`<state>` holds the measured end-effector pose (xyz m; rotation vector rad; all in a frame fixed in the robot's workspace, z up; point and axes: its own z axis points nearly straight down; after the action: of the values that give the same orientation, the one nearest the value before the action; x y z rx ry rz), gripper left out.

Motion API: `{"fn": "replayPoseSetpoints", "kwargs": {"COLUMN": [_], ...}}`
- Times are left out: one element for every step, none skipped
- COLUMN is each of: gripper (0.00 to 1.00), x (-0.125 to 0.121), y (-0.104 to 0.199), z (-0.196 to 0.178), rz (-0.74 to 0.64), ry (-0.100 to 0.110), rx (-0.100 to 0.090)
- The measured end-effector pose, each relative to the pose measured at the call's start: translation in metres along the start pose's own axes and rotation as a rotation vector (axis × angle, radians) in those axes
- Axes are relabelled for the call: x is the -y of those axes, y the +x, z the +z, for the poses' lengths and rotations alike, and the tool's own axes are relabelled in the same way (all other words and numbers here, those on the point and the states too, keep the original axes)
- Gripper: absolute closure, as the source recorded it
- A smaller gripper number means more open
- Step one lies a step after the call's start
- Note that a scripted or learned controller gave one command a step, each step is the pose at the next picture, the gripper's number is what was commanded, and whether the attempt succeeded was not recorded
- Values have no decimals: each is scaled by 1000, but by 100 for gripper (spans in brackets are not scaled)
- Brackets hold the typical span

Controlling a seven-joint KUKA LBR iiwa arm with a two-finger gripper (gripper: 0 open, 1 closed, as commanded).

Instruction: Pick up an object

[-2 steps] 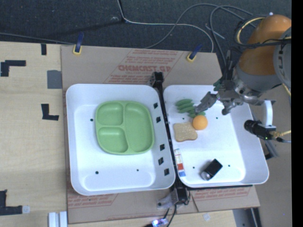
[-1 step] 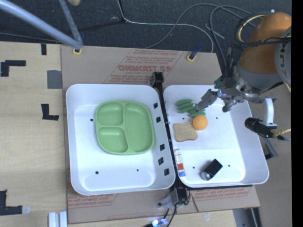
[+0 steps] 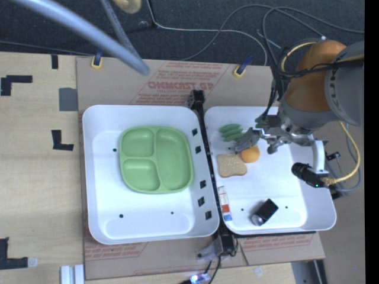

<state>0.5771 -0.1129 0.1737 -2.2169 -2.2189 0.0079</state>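
Tool (image 3: 251, 139) parked low over the right bin (image 3: 308, 218), right at the food pile

Looks like the arm is down here because this is where the pickable stuff sits: orange ball (image 3: 251, 154) just under the tip, green leafy piece (image 3: 231, 131) beside it, toast slice (image 3: 231, 166) touching the ball's left. Can't tell from this angle whether the tool is spread or pressed together. Black block (image 3: 265, 211) sits well apart near the front; green divided plate (image 3: 156, 159) is alone in the left bin (image 3: 100, 218).

The grey arm with its orange band reached in from the right of the frame, wrist bent down and leftward, its pincer (image 3: 247, 141) low at centre-right, pointing left.
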Motion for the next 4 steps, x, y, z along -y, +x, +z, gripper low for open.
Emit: {"fn": "replayPoseSetpoints", "kwargs": {"gripper": [0, 0, 100, 100], "x": [-6, -7, -9, -1], "y": [8, 8, 9, 15], "z": [54, 89, 75, 21], "rz": [0, 1, -1, 0], "ry": [-1, -7, -14, -10], "rx": [0, 1, 0, 0]}}
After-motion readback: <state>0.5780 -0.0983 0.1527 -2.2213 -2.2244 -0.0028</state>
